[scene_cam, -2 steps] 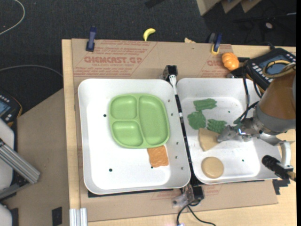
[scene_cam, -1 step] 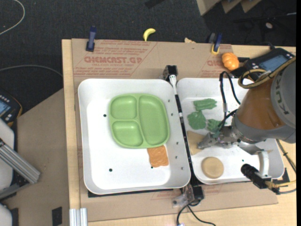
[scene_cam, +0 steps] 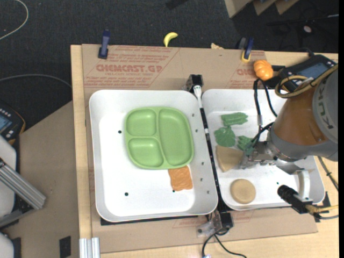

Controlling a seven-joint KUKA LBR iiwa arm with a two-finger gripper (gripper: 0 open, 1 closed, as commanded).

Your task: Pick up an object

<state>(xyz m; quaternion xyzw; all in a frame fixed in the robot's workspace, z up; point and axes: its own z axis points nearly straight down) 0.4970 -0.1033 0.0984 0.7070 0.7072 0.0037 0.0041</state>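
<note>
**Arm Over the Right Bin, 2-Bin Desk**

The desk (scene_cam: 134, 63) is a brown board with red lettering across its far edge. 2 blue clamps sit on that edge, 1 at the far left (scene_cam: 104, 43) and 1 further right (scene_cam: 247, 47). A small yellow item (scene_cam: 170, 37) lies just beyond the edge, between the 2 clamps.

The left bin (scene_cam: 107, 155) is a shallow white tray. A green plate (scene_cam: 159, 137) with 3 compartments lies flat near its centre. An orange piece (scene_cam: 181, 178) lies just in front of the plate, at the plate's near right corner, close to it or touching it; which of the 2 cannot be determined.

The right bin (scene_cam: 215, 98) adjoins the left bin along a shared edge. It contains 3 green pieces: 1 toward the far side (scene_cam: 235, 119), 1 just in front of that (scene_cam: 226, 137), and 1 smaller piece (scene_cam: 246, 142) beside the arm's tip. A tan wedge-shaped piece (scene_cam: 226, 158) lies in front of the green pieces. A round tan disc (scene_cam: 243, 191) lies near the front wall, apart from the wedge.

The jaws (scene_cam: 253, 155) are low over the right bin, next to the small green piece and the tan wedge. Whether they are released or clenched cannot be determined. The grey arm (scene_cam: 301, 128) with its orange band enters from the right. An orange ball (scene_cam: 263, 69) rests on the desk behind the right bin.
</note>
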